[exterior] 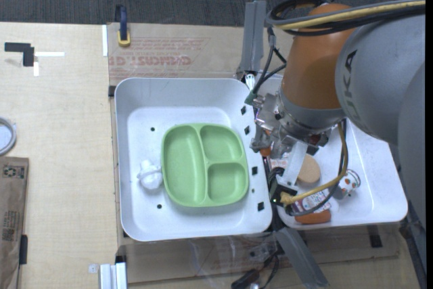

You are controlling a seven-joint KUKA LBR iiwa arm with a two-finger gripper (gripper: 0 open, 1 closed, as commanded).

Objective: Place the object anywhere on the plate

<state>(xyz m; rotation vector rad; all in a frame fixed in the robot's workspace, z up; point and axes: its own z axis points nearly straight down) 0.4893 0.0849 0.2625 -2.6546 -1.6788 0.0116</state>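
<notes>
Starting at the left: bare wooden worktop (pixel 61 98), then the left bin (pixel 123 145), white and shallow. Inside it, a small white crumpled lump (pixel 150 174), touching or just beside the left edge of a green three-compartment plate (pixel 205 164). Nothing lying in any compartment of the plate.

Further right, over the wall shared by the two bins: the grey arm with its orange band (pixel 314 64), reaching down into the right bin (pixel 389 210). End effector (pixel 287 159) low over that bin's left side, half lost among cables; impossible to tell whether apart, together or clamped on anything.

Just beside it on the right: a tan round object (pixel 310 171), taken here as the likeliest thing to move, resting on the bin floor, well apart from the plate. Looks light, stiff and smooth, somewhat like a wooden or plastic disc, so probably not fragile but apt to slip or roll out of a shallow pinch. Best gripped across its width, squarely over the middle.

Below it, an orange-red item (pixel 312 216) partly under a cable; to the right, a small white-and-red piece (pixel 348 183), too small to name.
</notes>
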